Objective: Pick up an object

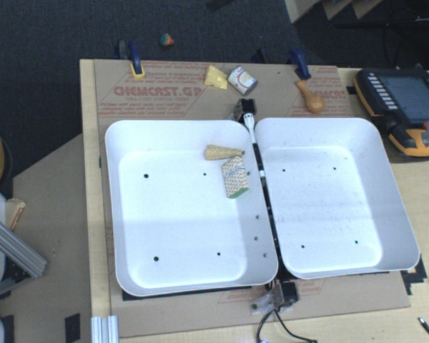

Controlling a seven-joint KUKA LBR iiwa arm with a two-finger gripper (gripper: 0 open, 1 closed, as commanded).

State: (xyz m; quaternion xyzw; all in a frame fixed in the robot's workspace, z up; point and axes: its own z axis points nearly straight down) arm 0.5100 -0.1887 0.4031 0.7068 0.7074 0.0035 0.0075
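We noted a tan cone-shaped piece (222,152) touching a small green-patterned packet (234,176) in the left shallow white bin (129,213), nothing yet grasped, end effector state impossible to tell; next, we judged, a descent onto one.

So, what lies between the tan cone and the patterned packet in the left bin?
Nothing: in the camera view the tan cone sits just above the patterned packet, nearly touching, with bare bin floor around.
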